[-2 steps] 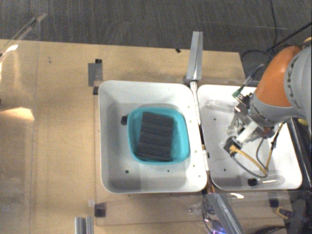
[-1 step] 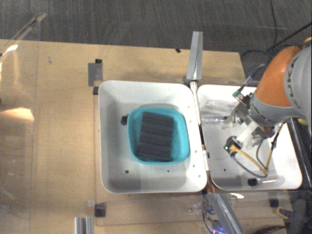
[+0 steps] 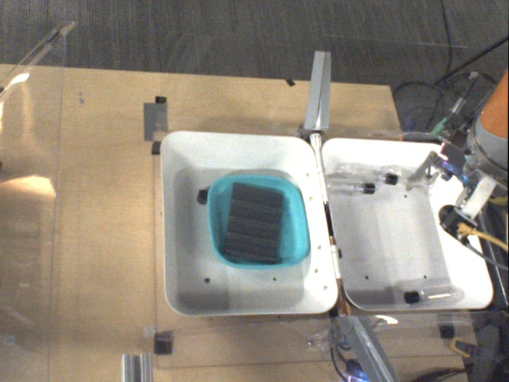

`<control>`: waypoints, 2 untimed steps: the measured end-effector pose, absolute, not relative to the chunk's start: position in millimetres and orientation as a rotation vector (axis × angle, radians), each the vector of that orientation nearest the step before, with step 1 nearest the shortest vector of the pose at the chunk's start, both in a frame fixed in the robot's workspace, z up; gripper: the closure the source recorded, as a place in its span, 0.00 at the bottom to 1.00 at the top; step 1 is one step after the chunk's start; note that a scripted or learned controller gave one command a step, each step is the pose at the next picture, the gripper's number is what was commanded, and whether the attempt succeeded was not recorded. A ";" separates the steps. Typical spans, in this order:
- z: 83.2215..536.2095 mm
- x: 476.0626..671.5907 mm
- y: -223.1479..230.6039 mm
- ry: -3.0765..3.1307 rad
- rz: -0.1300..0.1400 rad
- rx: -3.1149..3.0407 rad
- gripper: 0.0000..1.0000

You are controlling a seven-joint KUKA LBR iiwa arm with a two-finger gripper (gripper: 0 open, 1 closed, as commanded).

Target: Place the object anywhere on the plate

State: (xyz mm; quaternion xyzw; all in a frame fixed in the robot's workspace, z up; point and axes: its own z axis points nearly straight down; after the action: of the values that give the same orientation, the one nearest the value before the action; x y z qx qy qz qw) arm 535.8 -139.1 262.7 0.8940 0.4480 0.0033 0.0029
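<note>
Arm at the far right edge, claw (image 3: 452, 159) hanging over the right bin's (image 3: 398, 245) back corner, and I cannot tell its state from here. The dark ribbed block (image 3: 254, 220) already lies flat on the turquoise plate (image 3: 296, 229) in the left bin (image 3: 179, 213). Risk now: another programmed reach could nudge the block off or tip the plate

A pale wooden bench (image 3: 87, 237) carried two shallow white bins set side by side, their inner rims touching. The left bin (image 3: 179, 213) sat near the bench's middle, the right bin (image 3: 469, 293) toward its right end. Small dark blocks (image 3: 159, 116) stood on the wood beside the left bin's corners.
</note>
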 end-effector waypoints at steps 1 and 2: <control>393.8 543.0 -150.8 1.303 0.017 2.847 0.00; 436.4 524.8 -183.7 1.120 0.014 2.924 0.00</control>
State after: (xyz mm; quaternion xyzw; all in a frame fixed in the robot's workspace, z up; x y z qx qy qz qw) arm 524.8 -183.7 436.4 0.9338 0.3578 0.0043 0.0050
